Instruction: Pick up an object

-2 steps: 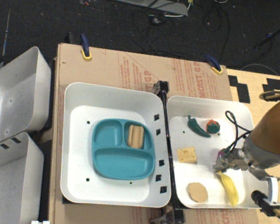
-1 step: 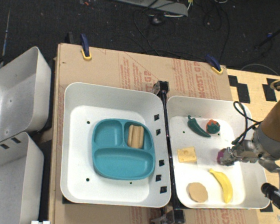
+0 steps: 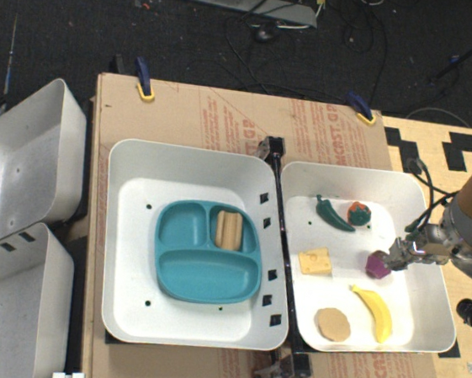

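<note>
Two white bins side by side on the tabletop [image 3: 226,123]. In the left bin [image 3: 122,298], a teal tray [image 3: 201,273] with a tan roll [image 3: 229,230] upright in its upper right compartment. In the right bin [image 3: 424,324]: green pepper [image 3: 335,215] and red tomato [image 3: 358,213] at the far end, yellow cheese [image 3: 315,262] near the middle, tan cookie [image 3: 333,325] and banana [image 3: 375,312] at the near end. Purple plum [image 3: 378,265] toward the right wall, touching the gripper [image 3: 398,259] reaching in from the right. Fingers too small and blurred; cannot tell whether released or clenched.
</note>
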### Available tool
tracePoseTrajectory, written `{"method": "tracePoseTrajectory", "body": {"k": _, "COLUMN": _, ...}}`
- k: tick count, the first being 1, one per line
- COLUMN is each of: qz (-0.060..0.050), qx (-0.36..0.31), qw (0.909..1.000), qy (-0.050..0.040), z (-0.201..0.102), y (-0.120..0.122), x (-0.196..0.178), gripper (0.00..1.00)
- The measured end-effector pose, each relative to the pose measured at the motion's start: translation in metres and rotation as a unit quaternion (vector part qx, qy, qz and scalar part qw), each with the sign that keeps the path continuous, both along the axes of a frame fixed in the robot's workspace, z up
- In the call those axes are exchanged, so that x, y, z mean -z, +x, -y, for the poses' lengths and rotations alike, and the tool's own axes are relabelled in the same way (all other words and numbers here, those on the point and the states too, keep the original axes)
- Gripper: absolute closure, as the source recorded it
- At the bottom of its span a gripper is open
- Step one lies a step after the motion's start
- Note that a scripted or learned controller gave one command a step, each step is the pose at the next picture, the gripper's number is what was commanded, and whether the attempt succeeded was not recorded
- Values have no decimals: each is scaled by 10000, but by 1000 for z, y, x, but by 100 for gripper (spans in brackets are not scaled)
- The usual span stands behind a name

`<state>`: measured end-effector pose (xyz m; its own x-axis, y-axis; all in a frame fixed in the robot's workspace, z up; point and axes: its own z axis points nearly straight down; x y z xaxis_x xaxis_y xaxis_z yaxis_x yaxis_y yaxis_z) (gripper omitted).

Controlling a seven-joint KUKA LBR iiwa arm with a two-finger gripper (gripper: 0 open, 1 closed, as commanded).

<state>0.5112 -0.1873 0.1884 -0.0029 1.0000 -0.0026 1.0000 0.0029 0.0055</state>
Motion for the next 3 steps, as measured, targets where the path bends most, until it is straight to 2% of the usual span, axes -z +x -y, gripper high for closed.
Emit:
{"method": "tracePoseTrajectory", "body": {"k": 1, "qz": 14, "qx": -2, "qw": 10000, "qy": -7, "z": 4, "y": 0, "x": -63, "gripper": 100}}
{"method": "tracePoseTrajectory", "body": {"k": 3, "qz": -20, "qx": -26, "qw": 10000, "qy": 15, "z": -102, "y": 48, "x": -44, "gripper": 100}}
